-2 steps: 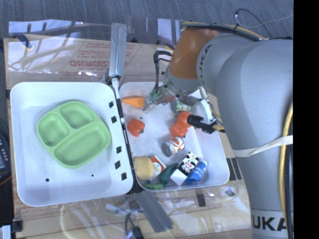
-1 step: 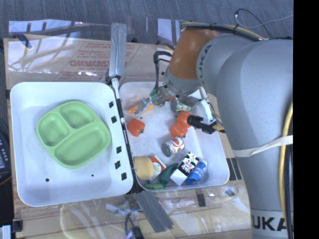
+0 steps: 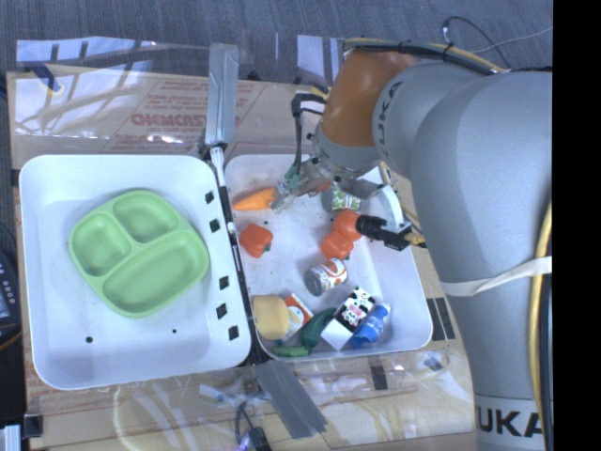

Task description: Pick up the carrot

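Camera view, nearest edge of the counter first: the right bin [image 3: 406,269] carries a crowded cluster in its near corner, comprising a yellow rounded item [image 3: 270,316], a green vegetable [image 3: 315,332], a black-and-white carton [image 3: 354,310] and a blue item [image 3: 372,326]. A small can [image 3: 326,275] lies on its side toward mid-bin. Beyond it sit a red-orange item [image 3: 254,240] near the dividing wall and an orange bottle-like item [image 3: 340,234] under the arm.

The carrot [image 3: 254,198] lies on its side at the far left corner of the right bin, close to the dividing wall. The end effector [image 3: 293,186] sits just beside the carrot's right end; whether it is spread or closed cannot be determined, and no grip is confirmed. The adjacent wall probably restricts approach from the left.

The left bin [image 3: 56,327] holds a green divided plate [image 3: 139,251], well apart from the work zone.
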